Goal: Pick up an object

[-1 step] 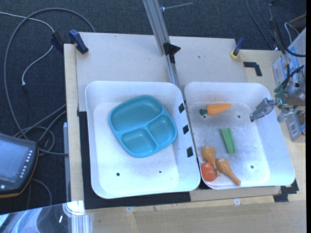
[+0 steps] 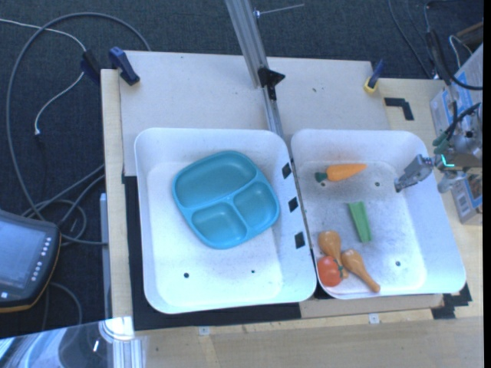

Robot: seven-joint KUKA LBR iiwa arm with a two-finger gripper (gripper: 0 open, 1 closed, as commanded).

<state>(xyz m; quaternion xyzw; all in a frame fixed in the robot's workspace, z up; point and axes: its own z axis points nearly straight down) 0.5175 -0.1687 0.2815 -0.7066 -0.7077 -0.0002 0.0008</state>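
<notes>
Camera view: grey two-finger gripper (image 2: 408,176) at right bin's (image 2: 430,236) right rim, open/shut — can't tell. Inside bin: orange plastic carrot (image 2: 345,172), green block (image 2: 358,221), red tomato (image 2: 329,271) w/ two tan drumsticks (image 2: 347,259). Left bin (image 2: 161,282): blue divided plate (image 2: 225,198).

No text, label, brand, number or sign can be read anywhere on the bench.

before you, two matt white plastic bins (image 2: 222,290) sit on a pale wooden bench (image 2: 199,90); a glossy blue plastic plate (image 2: 225,198) and smooth plastic toy carrot (image 2: 343,172) catch light.
</notes>
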